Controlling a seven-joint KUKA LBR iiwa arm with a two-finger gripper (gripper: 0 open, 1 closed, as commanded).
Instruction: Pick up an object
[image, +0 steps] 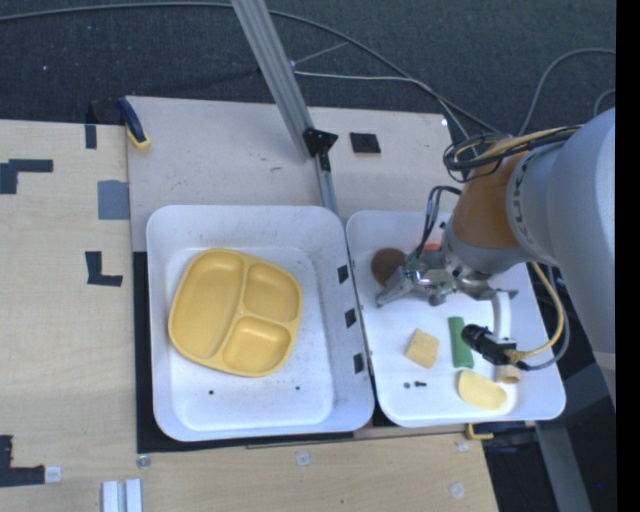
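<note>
Brown round object (387, 264) sits in the right bin (540, 405), at its upper left, just beside my end effector (398, 288) and a little up-left of the tips. My fingers stand apart, clamped on nothing. A yellow block (422, 348) and a green stick (459, 342) lie below the brown object, further off.

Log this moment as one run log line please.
arm: reaching into right bin | gripper: beside brown object, nothing seen held | right bin: yellow cube, green piece, yellow wedge | left bin: yellow tray
</note>
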